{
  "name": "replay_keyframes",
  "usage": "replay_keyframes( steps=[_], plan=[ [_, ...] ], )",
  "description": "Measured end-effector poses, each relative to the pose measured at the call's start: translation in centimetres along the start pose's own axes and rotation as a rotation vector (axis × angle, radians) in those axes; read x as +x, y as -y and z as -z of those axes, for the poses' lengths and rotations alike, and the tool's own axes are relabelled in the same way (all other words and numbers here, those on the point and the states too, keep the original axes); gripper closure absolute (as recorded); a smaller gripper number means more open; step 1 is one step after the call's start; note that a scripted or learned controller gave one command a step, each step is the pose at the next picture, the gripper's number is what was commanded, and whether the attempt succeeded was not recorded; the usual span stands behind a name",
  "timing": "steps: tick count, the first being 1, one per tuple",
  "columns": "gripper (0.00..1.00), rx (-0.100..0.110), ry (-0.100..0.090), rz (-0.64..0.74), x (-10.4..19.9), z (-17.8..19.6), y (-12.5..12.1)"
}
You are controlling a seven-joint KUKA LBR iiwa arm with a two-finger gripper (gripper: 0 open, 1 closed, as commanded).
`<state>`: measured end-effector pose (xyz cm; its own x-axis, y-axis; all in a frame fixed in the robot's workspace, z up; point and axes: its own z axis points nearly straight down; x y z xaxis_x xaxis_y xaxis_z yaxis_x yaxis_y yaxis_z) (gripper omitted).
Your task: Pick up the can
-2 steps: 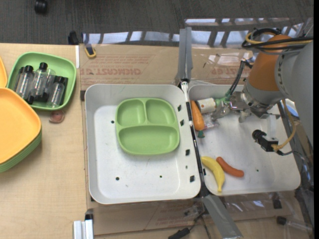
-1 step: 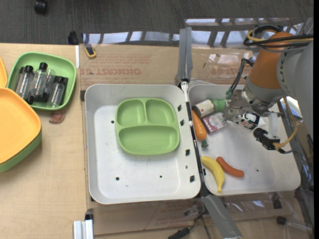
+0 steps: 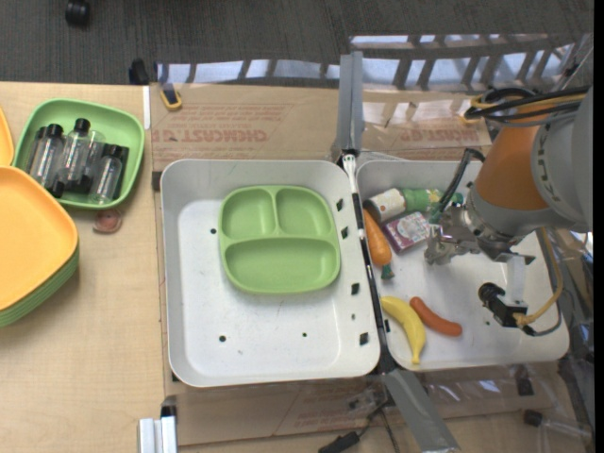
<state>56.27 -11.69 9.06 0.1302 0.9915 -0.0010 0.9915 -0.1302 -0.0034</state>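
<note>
The can (image 3: 400,199) lies on its side, long axis left-right, far-left of the gripper (image 3: 442,250), whose opening cannot be told.

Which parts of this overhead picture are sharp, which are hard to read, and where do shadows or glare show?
Camera view: light is soft and even; the green divided plate and banana look crisp. The white bins are bright but show no harsh glare. A faint shadow lies under the arm in the right bin. The claw is dark and cluttered, hard to read. The bench edge tilts slightly from the slanted view.
</note>
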Motion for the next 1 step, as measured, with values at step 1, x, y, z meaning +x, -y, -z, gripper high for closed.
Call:
replay_keyframes(
  steps=[1],
  plan=[
    [1.0, 0.0, -0.001, -0.192, 2.17, 0.0, 0.44]
  ],
)
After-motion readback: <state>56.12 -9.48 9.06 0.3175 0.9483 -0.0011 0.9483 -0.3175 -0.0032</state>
